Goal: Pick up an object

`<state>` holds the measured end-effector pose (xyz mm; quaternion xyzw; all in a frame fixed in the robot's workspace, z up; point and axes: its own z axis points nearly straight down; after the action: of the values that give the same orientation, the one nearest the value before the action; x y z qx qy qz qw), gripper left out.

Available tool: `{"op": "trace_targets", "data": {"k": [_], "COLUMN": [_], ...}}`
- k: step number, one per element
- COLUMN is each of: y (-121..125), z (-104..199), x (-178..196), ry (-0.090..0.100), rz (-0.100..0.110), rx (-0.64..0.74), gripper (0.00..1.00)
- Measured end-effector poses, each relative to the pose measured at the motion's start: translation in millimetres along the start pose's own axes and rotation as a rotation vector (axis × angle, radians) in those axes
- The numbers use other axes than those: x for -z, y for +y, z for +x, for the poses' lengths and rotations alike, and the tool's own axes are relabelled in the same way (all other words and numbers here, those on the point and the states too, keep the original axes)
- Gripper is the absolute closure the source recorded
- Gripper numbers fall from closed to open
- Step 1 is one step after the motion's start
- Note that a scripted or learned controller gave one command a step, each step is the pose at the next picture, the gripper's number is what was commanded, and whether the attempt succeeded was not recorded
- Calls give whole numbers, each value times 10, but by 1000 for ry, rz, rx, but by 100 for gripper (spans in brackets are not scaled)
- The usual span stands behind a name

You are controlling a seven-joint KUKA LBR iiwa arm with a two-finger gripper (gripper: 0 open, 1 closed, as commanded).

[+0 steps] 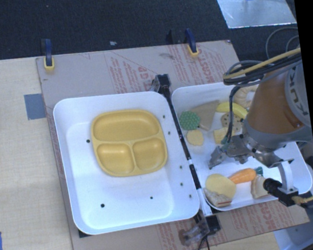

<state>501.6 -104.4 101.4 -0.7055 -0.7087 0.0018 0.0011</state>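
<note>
The right white bin [199, 90] holds several toy foods. Among them are a green disc [189, 120], a pale yellow round piece [195, 138], a yellow banana-like piece [225, 108], an orange carrot [243, 176] and a round bun [219, 189]. My gripper [218, 158] hangs over the middle of this bin. It is just right of the pale yellow piece and above the bun and carrot. The grey arm with its orange band [270, 111] covers the bin's right side and whatever lies under it.
The left white bin [83, 178] holds a yellow divided plate [129, 141]. A black bracket [163, 83] sits between the bins at the back. Cables [264, 66] loop over the arm. Clamps [49, 61] pin the cardboard sheet at the back.
</note>
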Motion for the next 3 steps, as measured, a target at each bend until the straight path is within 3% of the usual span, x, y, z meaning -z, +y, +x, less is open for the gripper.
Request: {"op": "trace_targets", "data": {"k": [1,2,3], "y": [438,1138,1538], "z": [-654,-881,-1072], "x": [552,714,-130], "ry": [-4,-2,4], "rz": [-10,-10,4], "rx": [-6,2,3], "gripper": [0,0,0]}}
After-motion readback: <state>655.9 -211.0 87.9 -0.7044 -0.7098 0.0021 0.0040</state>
